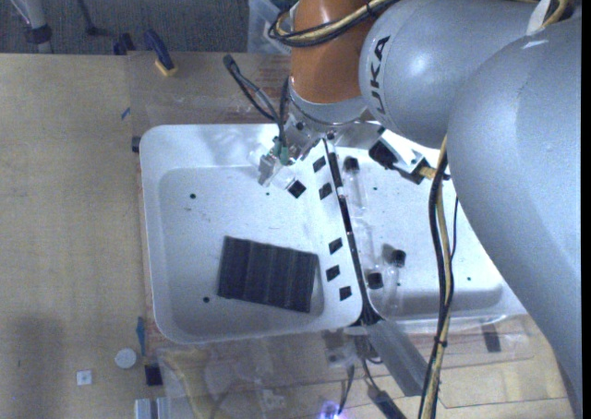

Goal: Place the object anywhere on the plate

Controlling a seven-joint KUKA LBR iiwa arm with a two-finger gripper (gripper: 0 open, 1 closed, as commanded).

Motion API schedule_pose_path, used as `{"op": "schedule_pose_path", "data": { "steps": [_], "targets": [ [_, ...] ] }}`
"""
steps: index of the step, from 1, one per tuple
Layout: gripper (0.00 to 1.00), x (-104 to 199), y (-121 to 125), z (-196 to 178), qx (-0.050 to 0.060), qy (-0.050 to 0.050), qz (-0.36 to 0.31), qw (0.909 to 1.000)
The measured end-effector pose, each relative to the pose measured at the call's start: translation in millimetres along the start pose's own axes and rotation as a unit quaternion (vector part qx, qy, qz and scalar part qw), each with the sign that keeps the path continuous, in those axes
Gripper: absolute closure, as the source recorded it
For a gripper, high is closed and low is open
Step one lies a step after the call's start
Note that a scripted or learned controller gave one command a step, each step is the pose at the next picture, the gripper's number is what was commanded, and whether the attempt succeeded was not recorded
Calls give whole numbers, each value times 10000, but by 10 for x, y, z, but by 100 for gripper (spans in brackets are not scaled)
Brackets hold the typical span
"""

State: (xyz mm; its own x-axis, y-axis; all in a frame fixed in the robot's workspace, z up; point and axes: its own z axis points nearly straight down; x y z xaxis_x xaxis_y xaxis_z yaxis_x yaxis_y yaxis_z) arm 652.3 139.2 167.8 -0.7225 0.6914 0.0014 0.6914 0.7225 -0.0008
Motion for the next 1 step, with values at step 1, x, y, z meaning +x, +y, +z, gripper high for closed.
{"op": "schedule_pose_path", "data": {
  "steps": [1],
  "targets": [
    [100,201,284,-388,-30,-26,-1906,9817]
  ]
}}
